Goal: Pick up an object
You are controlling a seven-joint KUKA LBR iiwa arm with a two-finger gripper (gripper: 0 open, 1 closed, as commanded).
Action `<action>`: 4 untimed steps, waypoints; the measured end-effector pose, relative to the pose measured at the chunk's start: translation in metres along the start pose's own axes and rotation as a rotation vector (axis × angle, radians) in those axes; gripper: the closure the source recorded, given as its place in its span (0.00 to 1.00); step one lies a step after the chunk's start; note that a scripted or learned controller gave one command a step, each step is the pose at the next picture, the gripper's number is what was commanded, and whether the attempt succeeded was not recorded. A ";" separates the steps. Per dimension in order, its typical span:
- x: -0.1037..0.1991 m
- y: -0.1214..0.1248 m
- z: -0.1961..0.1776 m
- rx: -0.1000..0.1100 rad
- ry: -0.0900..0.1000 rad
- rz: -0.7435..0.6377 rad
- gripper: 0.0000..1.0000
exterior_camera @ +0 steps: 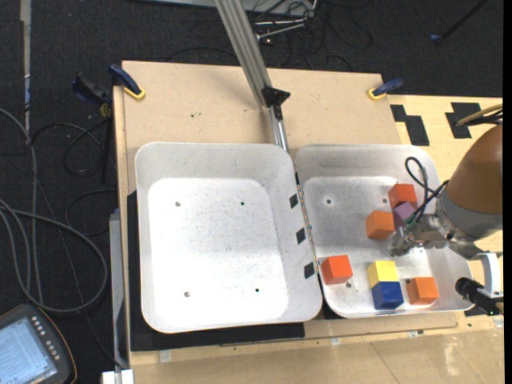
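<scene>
Blue block (388, 295) sits at six o'clock of the right bin (344, 163); gripper (402, 239) hovers centre, grip unclear.

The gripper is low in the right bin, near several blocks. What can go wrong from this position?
1. The gripper sits beside a tight group: a purple block, an orange block and another orange block. It may push them instead of picking one.
2. The black cable loops over that same spot and could snag.
3. The yellow block touches the blue block, so a grasp there may catch both.
</scene>
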State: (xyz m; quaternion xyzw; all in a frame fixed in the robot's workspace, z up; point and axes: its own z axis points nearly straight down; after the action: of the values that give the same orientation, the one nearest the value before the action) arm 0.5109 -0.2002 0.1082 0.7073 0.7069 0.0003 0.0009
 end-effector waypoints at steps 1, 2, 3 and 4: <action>-0.005 0.008 -0.046 -0.005 -0.002 -0.003 1.00; -0.005 0.008 -0.089 -0.005 -0.002 -0.003 1.00; -0.005 0.011 -0.142 -0.006 -0.003 -0.004 1.00; 0.052 0.012 -0.149 -0.001 0.002 -0.008 1.00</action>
State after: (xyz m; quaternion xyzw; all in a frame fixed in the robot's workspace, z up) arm 0.5225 -0.1486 0.2569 0.7043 0.7099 0.0013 0.0003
